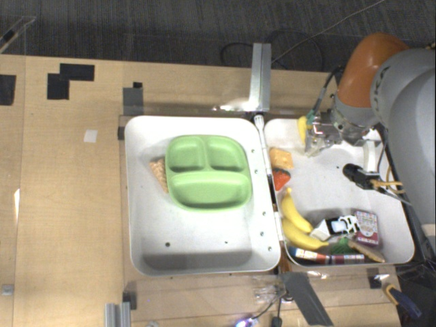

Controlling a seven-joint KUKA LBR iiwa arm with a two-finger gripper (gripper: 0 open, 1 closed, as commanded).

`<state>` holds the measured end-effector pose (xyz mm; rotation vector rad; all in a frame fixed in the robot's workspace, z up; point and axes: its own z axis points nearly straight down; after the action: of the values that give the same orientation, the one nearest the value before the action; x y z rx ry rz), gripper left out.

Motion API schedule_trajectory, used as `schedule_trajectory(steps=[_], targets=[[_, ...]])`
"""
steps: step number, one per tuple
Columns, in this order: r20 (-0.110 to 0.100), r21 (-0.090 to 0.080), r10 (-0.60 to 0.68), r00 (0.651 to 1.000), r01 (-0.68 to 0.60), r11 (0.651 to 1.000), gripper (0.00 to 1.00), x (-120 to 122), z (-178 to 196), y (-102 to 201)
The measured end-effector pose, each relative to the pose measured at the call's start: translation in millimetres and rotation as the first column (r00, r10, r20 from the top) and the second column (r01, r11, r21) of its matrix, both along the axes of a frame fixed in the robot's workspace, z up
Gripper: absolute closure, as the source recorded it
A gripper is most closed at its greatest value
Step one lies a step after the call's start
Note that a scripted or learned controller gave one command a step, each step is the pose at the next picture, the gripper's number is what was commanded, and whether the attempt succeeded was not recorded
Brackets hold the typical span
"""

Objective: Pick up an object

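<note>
Camera view: pincer (315, 140) over right bin's (402, 254) far left corner, beside a yellow object (302, 129); finger state unclear. Bananas (297, 222) near-left. Small carton's (366, 227) label unreadable.

Arm (402, 80) bent down — wrist low.

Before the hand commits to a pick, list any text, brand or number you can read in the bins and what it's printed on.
No text is readable.
Small red-and-white packet, right bin's near corner: printing too blurred to read.
Black-and-white item beside it: markings show, no legible letters.
Green divided tray, left bin: plain.
</note>
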<state>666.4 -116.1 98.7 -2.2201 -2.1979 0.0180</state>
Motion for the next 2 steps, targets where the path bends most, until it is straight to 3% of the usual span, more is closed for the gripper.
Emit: schedule_trajectory(steps=[1, 2], targets=[[0.001, 0.000, 0.002, 1.000, -0.002, 1.000, 0.00, 0.3, 0.0, 0.5], [0.025, -0.005, -0.067, 0.997, 0.067, 0.998, 0.00, 3.8, -10.4, 29.0]])
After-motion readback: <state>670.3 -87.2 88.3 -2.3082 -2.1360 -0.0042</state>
